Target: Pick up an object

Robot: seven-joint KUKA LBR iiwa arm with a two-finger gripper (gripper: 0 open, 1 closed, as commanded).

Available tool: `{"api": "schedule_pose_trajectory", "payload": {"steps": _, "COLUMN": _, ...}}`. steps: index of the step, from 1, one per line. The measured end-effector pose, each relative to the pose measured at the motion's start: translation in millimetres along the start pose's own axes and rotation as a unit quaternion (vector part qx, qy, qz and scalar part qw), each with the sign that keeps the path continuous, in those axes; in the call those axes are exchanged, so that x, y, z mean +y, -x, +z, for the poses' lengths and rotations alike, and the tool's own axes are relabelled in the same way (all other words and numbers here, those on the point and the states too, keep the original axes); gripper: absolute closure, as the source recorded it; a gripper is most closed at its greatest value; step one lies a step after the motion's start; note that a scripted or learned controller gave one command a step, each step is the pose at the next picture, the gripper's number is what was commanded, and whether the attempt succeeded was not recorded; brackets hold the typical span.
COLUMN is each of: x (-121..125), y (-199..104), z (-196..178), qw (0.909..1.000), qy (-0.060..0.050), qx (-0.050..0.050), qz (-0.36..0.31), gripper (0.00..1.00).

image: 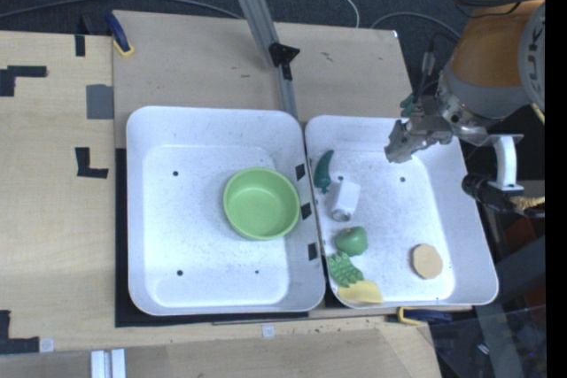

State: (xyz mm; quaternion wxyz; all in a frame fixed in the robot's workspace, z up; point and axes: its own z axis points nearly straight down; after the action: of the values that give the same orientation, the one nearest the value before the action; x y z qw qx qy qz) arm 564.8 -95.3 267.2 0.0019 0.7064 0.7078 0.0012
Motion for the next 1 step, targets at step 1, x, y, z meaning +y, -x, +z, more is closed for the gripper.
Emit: {"api": "schedule_pose_trajectory", "payload": {"steps": 1, "x": -11.5, "y": -48.4, "z": -0.1, "qw": 1.0, "qy": -0.003, "qx": 0.001, "qz": -0.002, "gripper": 1.0}}
